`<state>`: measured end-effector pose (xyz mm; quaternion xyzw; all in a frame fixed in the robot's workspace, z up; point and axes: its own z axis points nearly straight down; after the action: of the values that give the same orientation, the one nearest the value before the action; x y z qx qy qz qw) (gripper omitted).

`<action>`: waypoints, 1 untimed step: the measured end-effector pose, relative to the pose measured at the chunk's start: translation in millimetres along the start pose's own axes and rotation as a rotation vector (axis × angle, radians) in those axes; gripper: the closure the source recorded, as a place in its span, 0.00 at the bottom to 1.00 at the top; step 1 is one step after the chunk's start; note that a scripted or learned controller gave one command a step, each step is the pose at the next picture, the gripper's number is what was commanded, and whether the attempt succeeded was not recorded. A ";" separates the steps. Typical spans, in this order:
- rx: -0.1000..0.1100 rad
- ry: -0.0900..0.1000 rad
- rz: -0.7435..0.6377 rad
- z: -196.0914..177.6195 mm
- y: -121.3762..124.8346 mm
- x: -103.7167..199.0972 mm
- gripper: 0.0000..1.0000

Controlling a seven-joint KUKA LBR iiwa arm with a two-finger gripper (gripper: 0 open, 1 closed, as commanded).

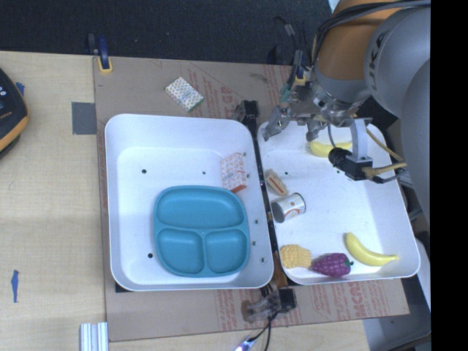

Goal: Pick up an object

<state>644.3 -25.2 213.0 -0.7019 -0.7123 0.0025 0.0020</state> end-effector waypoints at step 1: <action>0.000 -0.001 -0.005 -10.5 0.3 -0.2 1.00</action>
<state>644.6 -25.4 223.5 -0.7003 -0.7139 0.0028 0.0018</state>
